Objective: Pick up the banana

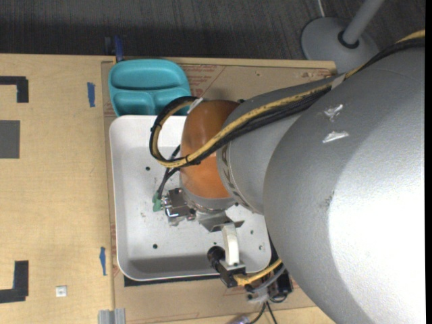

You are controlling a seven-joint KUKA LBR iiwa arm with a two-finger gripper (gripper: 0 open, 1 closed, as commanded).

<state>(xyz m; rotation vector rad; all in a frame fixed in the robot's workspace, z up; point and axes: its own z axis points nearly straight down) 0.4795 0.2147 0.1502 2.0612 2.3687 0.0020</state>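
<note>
Tan surface (54, 201) carries a white bin (131, 201); the grey arm (324, 181) covers most of it. Gripper state cannot be told. Banana hidden. Teal tray (148, 86) sits beyond.

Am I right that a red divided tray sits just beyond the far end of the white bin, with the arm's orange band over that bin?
Not quite: the divided tray is teal, not red, as the camera view shows. The rest holds: it sits just beyond the far end of the white bin, and the arm's orange band is over that bin.
</note>
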